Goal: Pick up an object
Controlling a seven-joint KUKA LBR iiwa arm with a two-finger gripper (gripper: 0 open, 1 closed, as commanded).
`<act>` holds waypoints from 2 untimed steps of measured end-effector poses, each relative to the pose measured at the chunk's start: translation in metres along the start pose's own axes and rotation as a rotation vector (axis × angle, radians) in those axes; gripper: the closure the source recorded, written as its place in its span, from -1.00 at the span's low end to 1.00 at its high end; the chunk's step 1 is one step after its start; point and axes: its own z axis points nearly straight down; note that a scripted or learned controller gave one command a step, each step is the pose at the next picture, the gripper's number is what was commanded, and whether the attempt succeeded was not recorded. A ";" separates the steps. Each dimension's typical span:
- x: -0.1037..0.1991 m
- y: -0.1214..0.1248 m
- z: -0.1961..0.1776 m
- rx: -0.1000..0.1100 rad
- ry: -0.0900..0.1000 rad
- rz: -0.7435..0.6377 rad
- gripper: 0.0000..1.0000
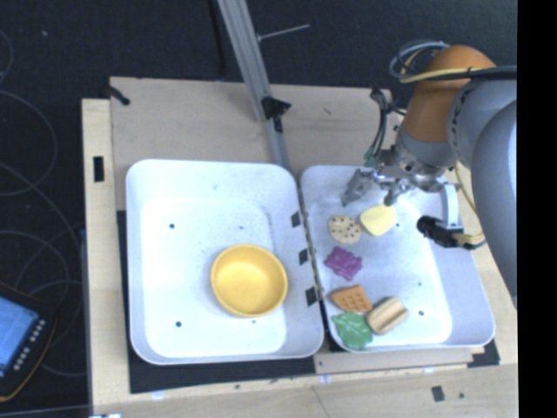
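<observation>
One gripper (372, 193) spread above yellow piece (378, 220) (not touching), right bin (461, 307).

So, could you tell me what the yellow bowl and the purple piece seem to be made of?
Yellow bowl: probably plastic, smooth with a soft sheen along its rim. Purple piece: likely moulded plastic or rubber, matte, with a bumpy ridged top; the view is too coarse to be certain.
</observation>
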 end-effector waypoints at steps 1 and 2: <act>-0.002 0.000 0.031 -0.001 0.000 0.001 -1.00; -0.002 0.001 0.018 -0.007 0.000 0.002 1.00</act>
